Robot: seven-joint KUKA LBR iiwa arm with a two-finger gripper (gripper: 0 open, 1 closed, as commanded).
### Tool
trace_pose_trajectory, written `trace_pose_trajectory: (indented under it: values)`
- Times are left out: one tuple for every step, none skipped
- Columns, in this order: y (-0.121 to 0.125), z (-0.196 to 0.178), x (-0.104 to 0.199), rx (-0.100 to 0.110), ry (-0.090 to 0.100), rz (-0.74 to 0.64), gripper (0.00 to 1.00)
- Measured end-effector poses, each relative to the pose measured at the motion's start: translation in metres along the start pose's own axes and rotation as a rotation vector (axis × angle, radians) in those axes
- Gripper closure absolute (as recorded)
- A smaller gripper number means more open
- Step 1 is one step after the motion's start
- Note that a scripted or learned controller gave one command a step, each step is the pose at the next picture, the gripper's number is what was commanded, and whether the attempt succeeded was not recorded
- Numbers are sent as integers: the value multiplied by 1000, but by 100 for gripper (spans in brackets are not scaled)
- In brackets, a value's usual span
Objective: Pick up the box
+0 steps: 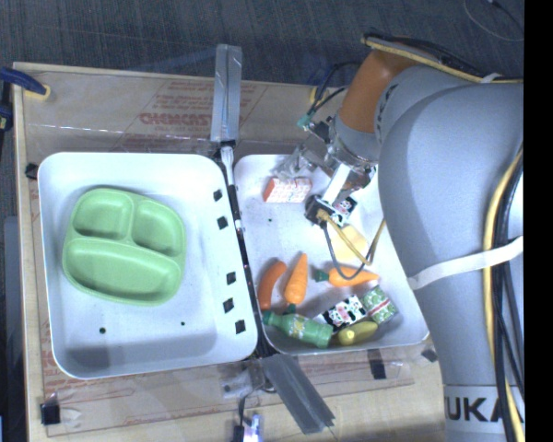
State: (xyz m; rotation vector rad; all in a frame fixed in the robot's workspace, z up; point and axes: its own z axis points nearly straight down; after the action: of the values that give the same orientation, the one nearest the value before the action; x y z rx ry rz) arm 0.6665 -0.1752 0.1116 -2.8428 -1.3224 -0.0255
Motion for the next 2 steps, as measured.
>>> trace_pose_trajectory:
  values:
    - [7,0,-14,-3,1,162,0]
    - [-7,-155,-41,3,-19,294,0]
